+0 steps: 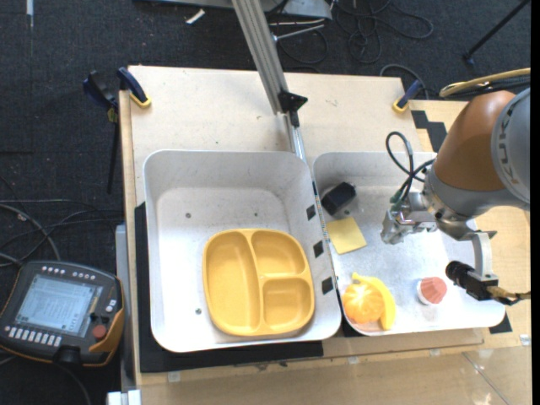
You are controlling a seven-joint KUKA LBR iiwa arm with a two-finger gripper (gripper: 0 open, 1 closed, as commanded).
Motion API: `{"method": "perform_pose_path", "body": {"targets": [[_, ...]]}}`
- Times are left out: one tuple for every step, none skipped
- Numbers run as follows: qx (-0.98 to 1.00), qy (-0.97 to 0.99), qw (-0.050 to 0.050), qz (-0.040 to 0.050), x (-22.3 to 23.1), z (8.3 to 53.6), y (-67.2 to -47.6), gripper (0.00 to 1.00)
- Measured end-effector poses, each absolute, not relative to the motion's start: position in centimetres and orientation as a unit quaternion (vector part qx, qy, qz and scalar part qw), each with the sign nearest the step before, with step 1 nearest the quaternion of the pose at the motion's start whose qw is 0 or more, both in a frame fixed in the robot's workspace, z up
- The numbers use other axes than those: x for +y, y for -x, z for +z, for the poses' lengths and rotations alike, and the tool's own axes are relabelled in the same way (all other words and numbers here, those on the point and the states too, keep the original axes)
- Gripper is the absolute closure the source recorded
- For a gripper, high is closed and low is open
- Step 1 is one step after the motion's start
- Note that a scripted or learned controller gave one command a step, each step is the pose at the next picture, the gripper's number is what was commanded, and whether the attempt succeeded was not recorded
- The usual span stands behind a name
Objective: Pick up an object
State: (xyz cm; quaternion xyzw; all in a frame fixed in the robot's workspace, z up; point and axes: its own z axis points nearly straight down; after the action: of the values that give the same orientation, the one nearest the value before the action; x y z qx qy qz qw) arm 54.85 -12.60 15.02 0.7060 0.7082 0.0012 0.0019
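Four small things in right bin (pixel 472 315): black block (pixel 338 197), yellow card (pixel 347 234), orange fruit toy (pixel 369 302), pink cup (pixel 432 291). Tool (pixel 396 226) at three o'clock from card, open or closed impossible to tell. Could slip off flat card, or bump fruit toy away at six o'clock.

Arm (pixel 481 154) reaches in from the right, gripper (pixel 398 226) low over the right bin (pixel 396 165). In that bin: black block (pixel 338 197) near the divider, yellow flat square (pixel 347 234) just below it, orange-yellow object (pixel 369 302) at the near edge, small red-pink piece (pixel 432 290) beside it. Left bin (pixel 169 184) has a yellow divided tray (pixel 257 281). Teach pendant (pixel 59 310) sits on the floor, left of the bench (pixel 211 112).
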Motion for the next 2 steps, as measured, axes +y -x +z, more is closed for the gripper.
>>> {"method": "perform_pose_path", "body": {"targets": [[0.708,-0.706,0.003,0.0015,-13.5,20.9,-55.2,1.00],[0.708,-0.706,0.003,0.0013,-13.5,24.5,-55.4,1.00]]}}
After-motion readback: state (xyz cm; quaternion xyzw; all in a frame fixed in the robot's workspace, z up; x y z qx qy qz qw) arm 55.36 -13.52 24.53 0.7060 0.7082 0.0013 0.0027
